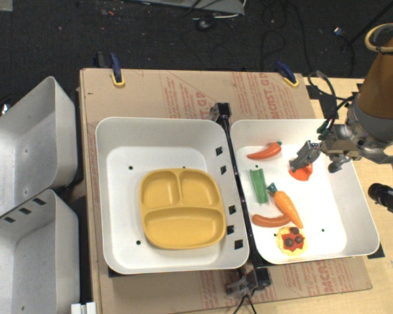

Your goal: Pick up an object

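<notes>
The gripper (pixel 307 157) hangs over the right bin (pixel 354 195), directly above a red piece (pixel 302 171), with the carrot (pixel 286 203) below-left of the piece. We cannot tell its state. We should descend straight, centred on the piece, before closing.

Right bin crowded down its left side; left bin taken up by the tray.

In the right bin (pixel 354 205), toys are lying in a loose column at centre-right of the frame: a red chili (pixel 265 151) at top, a green stick (pixel 259 184), a carrot (pixel 286 203), a sausage (pixel 270 220) and a small yellow piece with red berries (pixel 291 239) at bottom, leaving open white floor along the right and lower right. The gripper (pixel 309 154) is hanging just over a small red piece (pixel 302 171), blocking the upper right. The yellow divided tray (pixel 182 208) is covering the middle of the left bin (pixel 118 175), leaving bare margins around it.
</notes>
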### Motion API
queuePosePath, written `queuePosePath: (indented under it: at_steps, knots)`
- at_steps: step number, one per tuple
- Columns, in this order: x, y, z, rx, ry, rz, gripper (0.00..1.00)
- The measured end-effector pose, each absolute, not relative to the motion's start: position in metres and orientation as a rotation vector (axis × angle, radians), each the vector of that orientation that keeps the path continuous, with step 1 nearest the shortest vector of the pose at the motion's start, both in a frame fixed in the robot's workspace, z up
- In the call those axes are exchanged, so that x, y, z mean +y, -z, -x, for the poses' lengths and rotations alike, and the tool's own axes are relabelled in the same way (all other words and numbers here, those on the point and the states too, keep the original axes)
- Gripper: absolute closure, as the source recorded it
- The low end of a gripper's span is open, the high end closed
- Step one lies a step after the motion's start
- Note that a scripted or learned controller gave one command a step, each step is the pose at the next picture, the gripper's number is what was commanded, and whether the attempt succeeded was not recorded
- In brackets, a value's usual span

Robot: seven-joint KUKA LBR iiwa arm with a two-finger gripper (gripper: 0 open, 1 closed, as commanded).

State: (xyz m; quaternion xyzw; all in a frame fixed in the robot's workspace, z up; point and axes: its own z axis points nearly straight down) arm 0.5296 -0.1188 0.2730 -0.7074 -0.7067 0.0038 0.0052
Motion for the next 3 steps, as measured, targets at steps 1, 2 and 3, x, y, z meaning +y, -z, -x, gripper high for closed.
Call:
queuePosePath:
  at_steps: [1,2,3]
  knots:
    - [-0.119,-0.279,-0.532,-2.222,-0.001,2.219,0.0]
    - [-0.123,-0.216,-0.532,-2.216,-0.005,2.221,0.0]
    - [-0.118,-0.173,-0.532,-2.217,-0.003,2.22,0.0]
